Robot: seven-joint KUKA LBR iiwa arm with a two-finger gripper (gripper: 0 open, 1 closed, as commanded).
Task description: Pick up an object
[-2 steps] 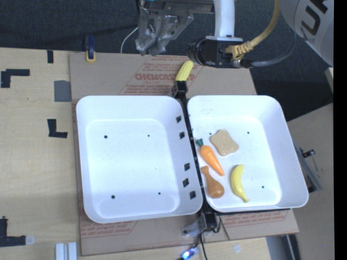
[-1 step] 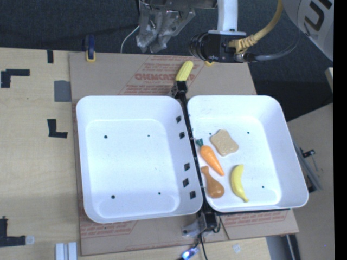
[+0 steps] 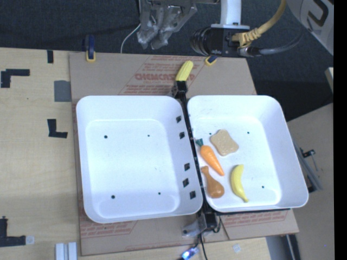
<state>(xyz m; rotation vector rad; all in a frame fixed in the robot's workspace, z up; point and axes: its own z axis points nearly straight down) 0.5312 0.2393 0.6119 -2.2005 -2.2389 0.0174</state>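
Above the table's far edge, well clear of both bins, the pincer (image 3: 161,28) hangs in the camera view; nothing sits between its fingers, though whether they are spread or closed I cannot tell. Down in the right bin (image 3: 271,118) lie the candidates: a bread slice (image 3: 224,142), a carrot (image 3: 212,160) just beside it, a banana (image 3: 238,182) and a brown drumstick (image 3: 212,184) near the divider. The left bin (image 3: 87,145) holds none. By my judgement the pick has not begun. Next calls for travel over the right bin, then descent onto one item, likely the banana, which lies apart.
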